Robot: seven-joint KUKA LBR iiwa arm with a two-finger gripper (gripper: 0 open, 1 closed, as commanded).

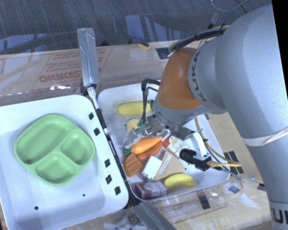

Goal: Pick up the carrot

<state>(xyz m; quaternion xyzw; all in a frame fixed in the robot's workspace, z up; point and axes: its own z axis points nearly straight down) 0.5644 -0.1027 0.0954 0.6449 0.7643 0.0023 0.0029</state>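
Two shallow white bins sit side by side on the tabletop; the left white bin carries a pale green three-compartment plastic plate, and the right white bin is packed with small items. The orange tapered carrot lies near the middle of that right bin, its length running roughly from nine to three o'clock. At its twelve o'clock is a yellow corn-like piece; at its seven o'clock, touching or nearly so, a brown waffle-like piece; at five o'clock a yellow banana.

Crowding looks like the main risk: a descent slightly off could catch the white card-like piece or the waffle instead, or nudge the carrot so it rolls aside.

The tool hangs just at the carrot's one o'clock, beneath the grey arm with its orange band. Whether it is spread or closed cannot be made out, nor whether it touches the carrot.
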